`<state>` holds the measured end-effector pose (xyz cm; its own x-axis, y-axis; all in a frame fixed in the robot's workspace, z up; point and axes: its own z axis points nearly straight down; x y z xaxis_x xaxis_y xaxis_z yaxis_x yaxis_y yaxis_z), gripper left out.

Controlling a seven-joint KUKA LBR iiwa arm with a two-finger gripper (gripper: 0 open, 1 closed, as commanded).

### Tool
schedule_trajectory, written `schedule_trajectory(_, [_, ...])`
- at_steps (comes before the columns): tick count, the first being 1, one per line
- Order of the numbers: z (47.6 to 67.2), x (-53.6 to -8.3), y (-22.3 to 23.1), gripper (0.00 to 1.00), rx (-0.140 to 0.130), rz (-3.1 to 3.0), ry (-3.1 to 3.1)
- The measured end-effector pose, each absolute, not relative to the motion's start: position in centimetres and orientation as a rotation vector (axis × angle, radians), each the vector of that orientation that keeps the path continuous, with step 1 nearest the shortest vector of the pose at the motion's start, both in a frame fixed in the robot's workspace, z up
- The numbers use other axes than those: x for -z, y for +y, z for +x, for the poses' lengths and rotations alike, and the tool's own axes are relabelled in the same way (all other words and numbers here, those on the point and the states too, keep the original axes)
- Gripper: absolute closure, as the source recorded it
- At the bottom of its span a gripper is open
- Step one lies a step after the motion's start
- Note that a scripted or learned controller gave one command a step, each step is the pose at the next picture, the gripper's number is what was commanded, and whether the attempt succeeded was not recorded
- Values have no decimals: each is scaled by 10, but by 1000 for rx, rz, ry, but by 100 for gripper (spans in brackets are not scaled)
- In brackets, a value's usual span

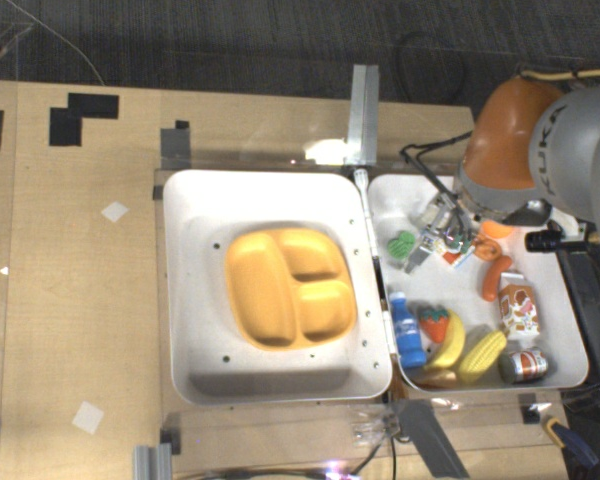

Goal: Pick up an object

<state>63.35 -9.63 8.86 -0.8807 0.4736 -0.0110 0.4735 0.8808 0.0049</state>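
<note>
Soda can (525, 366) in front, green item (401, 242) apparently beside tool (423, 251)

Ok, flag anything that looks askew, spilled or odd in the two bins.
Nothing looks spilled or damaged. The yellow divided tray sits slightly skewed in the left bin. The right bin is a loose jumble: blue bottle, banana, corn cob and can crowd its near edge, lying on their sides.

Grey arm (580, 148) with rounded orange band (505, 133); black cable (435, 168) trailing to metal pincer (427, 246).
</note>
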Motion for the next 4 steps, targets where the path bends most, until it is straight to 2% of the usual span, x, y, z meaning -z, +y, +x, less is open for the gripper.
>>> schedule_trajectory(1, [650, -88, -101, 0, -5, 1258, 2868])
schedule_trajectory(2, [643, -87, -117, 0, -6, 1791, 2572])
schedule_trajectory(3, [614, -88, -124, 0, -8, 2322, 2106])
schedule_trajectory(4, [661, -87, -170, 0, 6, 2432, 2035])
